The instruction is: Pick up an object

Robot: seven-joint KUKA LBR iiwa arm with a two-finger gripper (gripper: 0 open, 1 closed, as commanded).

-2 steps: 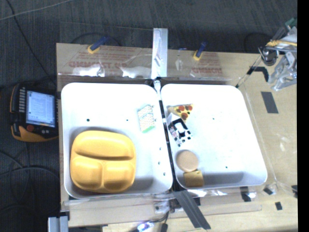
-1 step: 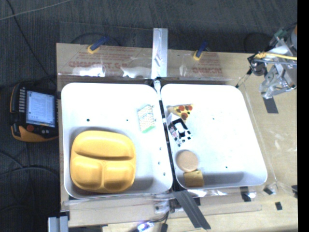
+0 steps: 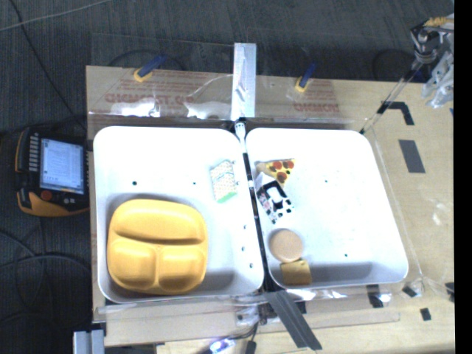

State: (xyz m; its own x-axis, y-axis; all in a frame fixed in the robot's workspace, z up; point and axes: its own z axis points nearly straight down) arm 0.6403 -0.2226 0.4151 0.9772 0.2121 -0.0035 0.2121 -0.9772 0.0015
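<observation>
Two white bins sit side by side on the bench (image 3: pixel 428 220), sharing a middle wall. The left bin (image 3: pixel 147 153) holds a big yellow moulded lump (image 3: pixel 157 243) that fills its near left corner, touching or nearly touching the left and near walls. A small green-and-white packet (image 3: pixel 223 181) lies flat farther back, close to the middle wall and well apart from the lump.

In the right bin (image 3: pixel 346 198) four small things lie in a row along the middle wall. Farthest back is a yellow-and-red piece (image 3: pixel 276 169). Just below it is a black-and-white item (image 3: pixel 273 198), too small to make out further. Nearer again lies a tan round disc (image 3: pixel 286 244), and at the near wall a mustard-brown block (image 3: pixel 296 273) sits just beside the disc, perhaps touching it. Any of these could be the thing to pick up; all rest on the bin floors.

Whether the claw is released or clenched cannot be told.

Behind the bins a clear sheet (image 3: pixel 206 102) lies over the bench, pinned by two blue-and-yellow clamps (image 3: pixel 150 67), with a metal strip (image 3: pixel 244 80) standing at the middle. A handheld pendant (image 3: pixel 55 172) with a lit screen lies on the dark carpet to the left. Black tape marks (image 3: pixel 411 155) dot the bench at the right.
</observation>
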